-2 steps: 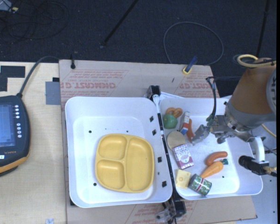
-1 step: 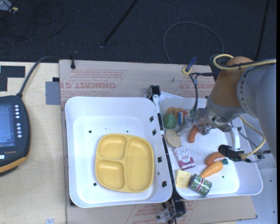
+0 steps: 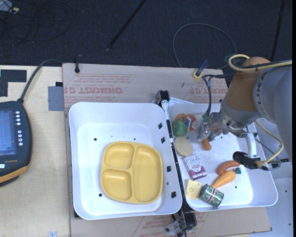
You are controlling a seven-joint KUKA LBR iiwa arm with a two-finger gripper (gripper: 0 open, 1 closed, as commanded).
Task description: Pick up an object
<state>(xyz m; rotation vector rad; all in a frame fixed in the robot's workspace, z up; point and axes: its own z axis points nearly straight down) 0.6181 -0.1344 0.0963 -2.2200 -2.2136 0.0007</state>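
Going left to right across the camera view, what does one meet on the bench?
Teach pendant → left bin with the yellow divided plate → right bin holding the green ball, pink packet, can, carrot → grey arm.

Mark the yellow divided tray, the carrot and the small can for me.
yellow divided tray (image 3: 132, 172), camera view, centre ridge.
carrot (image 3: 224, 178), camera view, mid-body.
small can (image 3: 210, 195), camera view, side label.

You see two bins side by side: the left bin (image 3: 84, 132) holds a divided plate (image 3: 131, 172); the right bin (image 3: 256, 194) holds a carrot (image 3: 224, 178), with a can (image 3: 210, 195) just left of it.
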